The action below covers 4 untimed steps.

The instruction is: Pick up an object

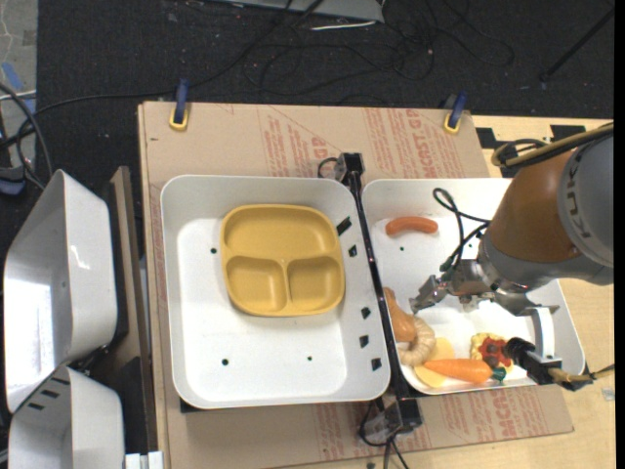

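Observation:
My gripper [437, 291] hangs over the middle of the right bin [562, 306], below the orange-banded wrist [537, 213]. A red-orange sausage [411, 226] lies apart from it at the back of that bin. Just left and below the gripper lies a tan pastry-like piece [408, 328] against the bin's left wall. An orange carrot [457, 368] rests along the front wall, with a small multicoloured toy [491, 348] to its right. I see nothing held in the gripper.
The left bin [190, 360] holds a yellow divided plate [283, 259]. A black divider [369, 262] runs between the bins. Cables trail off the wrist over the right bin. White containers [59, 262] stand off the bench's left side.

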### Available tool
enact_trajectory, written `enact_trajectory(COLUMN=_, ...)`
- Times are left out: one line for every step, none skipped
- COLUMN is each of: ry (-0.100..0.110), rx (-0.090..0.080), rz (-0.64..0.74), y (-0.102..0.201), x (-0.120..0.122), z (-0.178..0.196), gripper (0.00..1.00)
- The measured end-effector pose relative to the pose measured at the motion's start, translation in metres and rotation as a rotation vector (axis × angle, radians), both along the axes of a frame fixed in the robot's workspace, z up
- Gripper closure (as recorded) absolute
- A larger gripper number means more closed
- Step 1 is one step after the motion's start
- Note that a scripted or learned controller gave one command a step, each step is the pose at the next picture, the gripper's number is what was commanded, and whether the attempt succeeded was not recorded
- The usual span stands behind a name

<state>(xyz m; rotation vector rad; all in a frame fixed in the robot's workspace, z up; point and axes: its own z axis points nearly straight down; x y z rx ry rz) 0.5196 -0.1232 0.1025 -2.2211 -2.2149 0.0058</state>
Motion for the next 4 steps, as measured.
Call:
enact_trajectory(ry=-0.006, rx=0.000, rz=-0.001, y=0.001, x=0.002, z=0.013, gripper=1.00)
enact_trajectory(ry=-0.009, rx=-0.001, rz=0.006, y=0.010, x=0.002, z=0.061, gripper=1.00)
enact_trajectory(ry=-0.012, rx=-0.002, rz=0.007, y=0.015, x=0.013, z=0.116, gripper=1.00)
enact_trajectory(ry=-0.012, rx=-0.003, rz=0.006, y=0.013, x=0.008, z=0.161, gripper=1.00)
